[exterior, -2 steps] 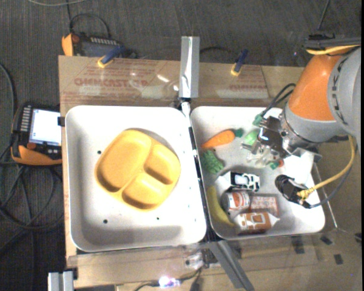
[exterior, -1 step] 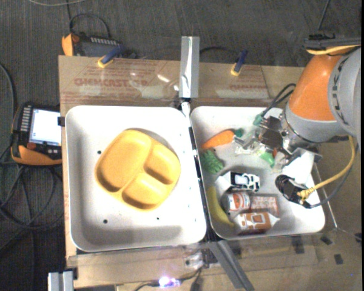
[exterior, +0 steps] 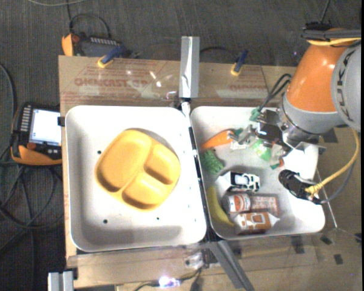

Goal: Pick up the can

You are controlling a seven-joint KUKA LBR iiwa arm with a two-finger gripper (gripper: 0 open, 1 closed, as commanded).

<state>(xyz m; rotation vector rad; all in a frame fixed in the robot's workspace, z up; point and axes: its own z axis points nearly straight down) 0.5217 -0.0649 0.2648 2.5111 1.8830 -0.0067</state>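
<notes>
Since the can (exterior: 253, 204) lies on its side in the right bin (exterior: 318, 223), long axis running left-right, I read it as below and slightly left of my gripper (exterior: 259, 137), whose opening I cannot tell from this view

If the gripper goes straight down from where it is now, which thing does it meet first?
Probably the green item directly under the gripper, in the right bin, though depth is unclear from above. The can lies nearer the camera, off that line.
</notes>
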